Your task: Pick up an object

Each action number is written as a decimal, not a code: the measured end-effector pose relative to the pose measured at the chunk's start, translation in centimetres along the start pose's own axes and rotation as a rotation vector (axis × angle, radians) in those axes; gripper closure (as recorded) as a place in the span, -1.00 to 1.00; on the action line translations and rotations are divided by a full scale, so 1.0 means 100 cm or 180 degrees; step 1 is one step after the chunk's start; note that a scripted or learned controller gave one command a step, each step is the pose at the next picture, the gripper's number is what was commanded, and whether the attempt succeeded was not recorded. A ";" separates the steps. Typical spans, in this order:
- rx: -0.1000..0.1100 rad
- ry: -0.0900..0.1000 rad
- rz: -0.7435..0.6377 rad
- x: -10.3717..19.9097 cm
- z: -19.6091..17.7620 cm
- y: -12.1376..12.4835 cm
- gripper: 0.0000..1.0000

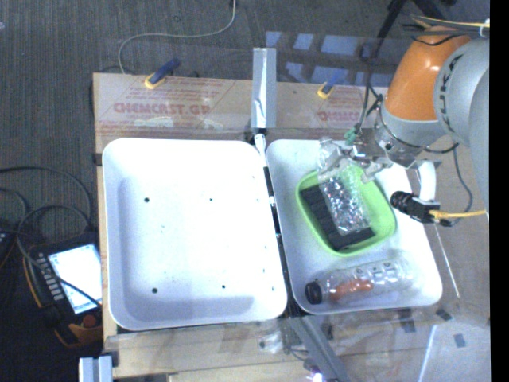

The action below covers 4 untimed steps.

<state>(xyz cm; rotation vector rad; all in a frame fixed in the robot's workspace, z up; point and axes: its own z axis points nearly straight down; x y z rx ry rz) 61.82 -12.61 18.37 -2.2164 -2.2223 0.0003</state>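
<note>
My gripper (353,156) hangs over the far end of the right bin (425,289), at the back edge of a green dish (385,224). In the dish lie a black block (317,207) and a crinkled clear plastic piece (347,199) that reaches up toward the gripper. Nearer the front wall of that bin, a clear bottle (362,282) with a black cap and orange contents lies on its side. The orange band and grey wrist (421,86) rise to the right of the gripper.
The left white bin (191,229) sits beside the right one, parted by a thin rim. A cardboard sheet (183,110) with two clamps lies behind both bins. A yellow cable (453,213) runs off the wrist to the right. A tablet (67,273) rests on the floor at left.
</note>
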 end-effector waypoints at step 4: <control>-0.0010 -0.0007 -0.0978 0.033 -0.019 0.019 1.00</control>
